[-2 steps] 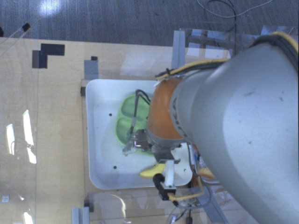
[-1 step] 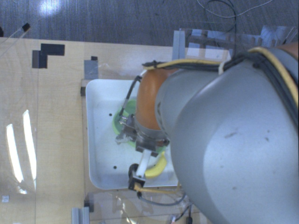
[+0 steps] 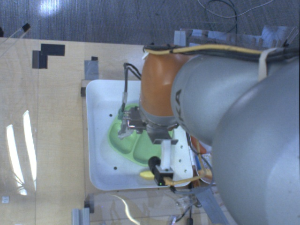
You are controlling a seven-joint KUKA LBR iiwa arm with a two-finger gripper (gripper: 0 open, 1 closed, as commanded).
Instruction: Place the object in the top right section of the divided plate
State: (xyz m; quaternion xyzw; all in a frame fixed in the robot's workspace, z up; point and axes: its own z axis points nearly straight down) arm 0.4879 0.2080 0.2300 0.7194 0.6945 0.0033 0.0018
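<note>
One arm (image 3: pixel 225 107) hides much of green plate (image 3: pixel 123 142); yellow obj (image 3: pixel 146 175) beside it; jaws' state unclear

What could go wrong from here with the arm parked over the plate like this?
1. The arm hides most of the green divided plate, so the top right section can't be checked from this camera; a misplaced drop might go unnoticed.
2. A yellow object lies in the white bin just outside the plate's rim; if that's the target, it may still need picking.

plate (image 3: pixel 123 142) in bin (image 3: pixel 101 125) | object (image 3: pixel 146 175) beside plate, in bin
</note>
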